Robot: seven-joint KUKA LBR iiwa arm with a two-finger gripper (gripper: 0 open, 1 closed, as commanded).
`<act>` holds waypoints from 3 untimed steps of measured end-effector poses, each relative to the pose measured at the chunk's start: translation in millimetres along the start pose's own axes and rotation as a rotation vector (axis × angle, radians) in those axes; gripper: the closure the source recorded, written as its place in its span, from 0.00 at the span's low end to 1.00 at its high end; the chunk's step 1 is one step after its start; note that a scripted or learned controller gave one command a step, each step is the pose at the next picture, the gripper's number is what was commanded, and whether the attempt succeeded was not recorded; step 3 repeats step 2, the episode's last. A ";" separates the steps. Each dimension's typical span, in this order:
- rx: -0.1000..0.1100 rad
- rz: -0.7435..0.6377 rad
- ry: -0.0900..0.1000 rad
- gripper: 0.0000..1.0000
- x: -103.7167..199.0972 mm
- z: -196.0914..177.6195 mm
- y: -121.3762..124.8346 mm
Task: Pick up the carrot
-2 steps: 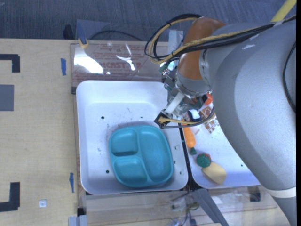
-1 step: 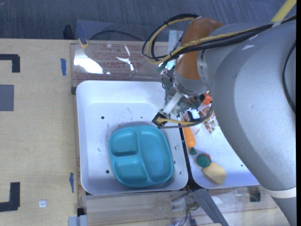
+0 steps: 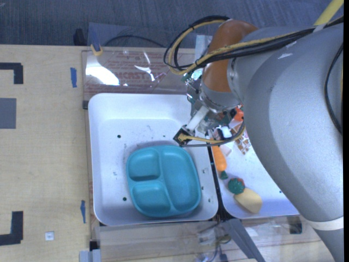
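Grey arm [image 3: 294, 119], orange band above the wrist: takes up the right of the frame, reaching toward centre. Gripper [image 3: 214, 125]: centre of frame, over the wall between the two bins; whether it is open or closed, or has hold of anything, cannot be told. Carrot [image 3: 219, 159]: right bin [image 3: 264, 192], by its left wall, just below the gripper. Green item [image 3: 236, 186], yellow item [image 3: 248, 201]: near the carrot, further down the frame. Teal divided plate [image 3: 163, 182]: left bin [image 3: 109, 124], lower part.

Arm [image 3: 294, 91]: one, smooth rounded grey casing. Orange band [image 3: 223, 59]: glossy, above the wrist. Cables [image 3: 182, 40]: black and yellow, looped together beside the band. Tool [image 3: 210, 125]: small, details unclear.
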State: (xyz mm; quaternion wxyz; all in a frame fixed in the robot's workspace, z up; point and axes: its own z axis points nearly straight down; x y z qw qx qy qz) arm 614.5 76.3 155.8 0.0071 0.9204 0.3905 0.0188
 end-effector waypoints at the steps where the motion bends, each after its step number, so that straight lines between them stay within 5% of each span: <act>1: 0.000 -0.006 0.002 1.00 1.1 0.0 -1.0; 2: 0.030 0.029 -0.018 1.00 0.5 17.9 -15.0; 3: 0.030 0.029 -0.018 1.00 0.5 17.9 -15.0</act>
